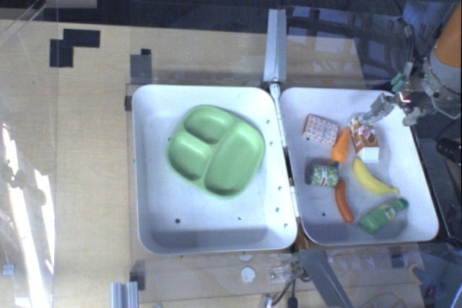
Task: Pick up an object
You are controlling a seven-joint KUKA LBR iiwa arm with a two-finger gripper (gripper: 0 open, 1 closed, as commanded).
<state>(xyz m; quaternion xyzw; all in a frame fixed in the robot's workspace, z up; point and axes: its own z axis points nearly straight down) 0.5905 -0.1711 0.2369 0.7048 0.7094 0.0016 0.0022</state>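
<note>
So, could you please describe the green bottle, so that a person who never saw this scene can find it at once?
Look at the right white bin, the one with the small food items. The green bottle lies on its side in the corner nearest the camera, just below the banana. It is the only green item there with a yellow cap.

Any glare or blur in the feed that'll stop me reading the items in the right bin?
Camera view: glare streaks the bench at far left; the right bin is evenly lit, the banana and green bottle are clear, and the gripper at its top edge is small and slightly soft.
</note>
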